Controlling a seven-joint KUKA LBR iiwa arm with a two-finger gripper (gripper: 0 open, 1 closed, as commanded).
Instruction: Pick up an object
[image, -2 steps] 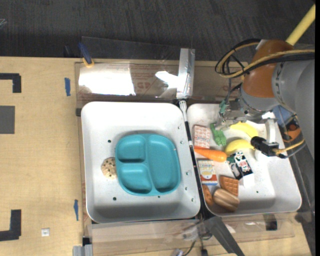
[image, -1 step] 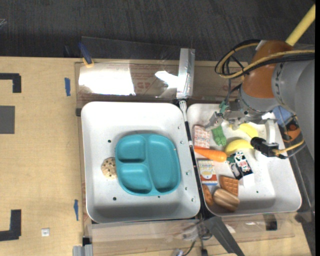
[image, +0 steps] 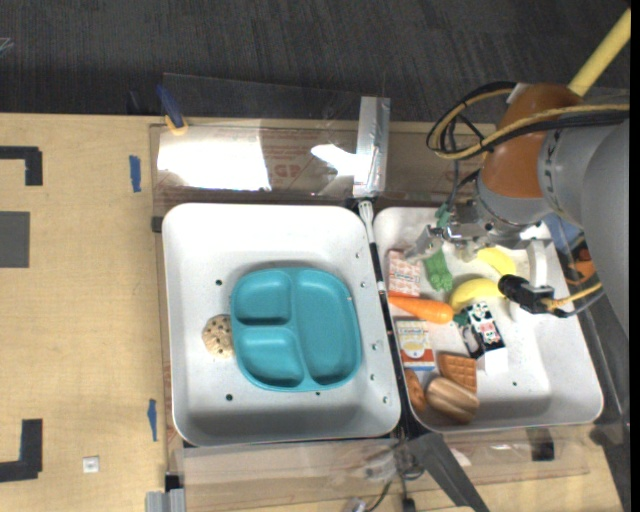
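Landmark: carrot, lying across the left part of the right bin.
Arm: the grey arm is seen over the bin's far right corner, well behind the carrot.
Gripper: the gripper is set just behind the carrot, above the green piece; how far it is open cannot be told, and nothing is seen held.
Likely target: green vegetable-like toy, just behind the carrot, directly under the tool (a judgement only).
Handling: the toy is judged light, stiff and smooth plastic, so slip is likely; a hold across its narrow middle is advised.
Right bin contents: lemon just right of the carrot, banana behind the lemon, small printed packet behind the carrot's left end, carton in front of it, waffle and bread roll further front.
Left bin: well left of the carrot; a teal divided plate is held in it, a cookie touching the plate's left edge.
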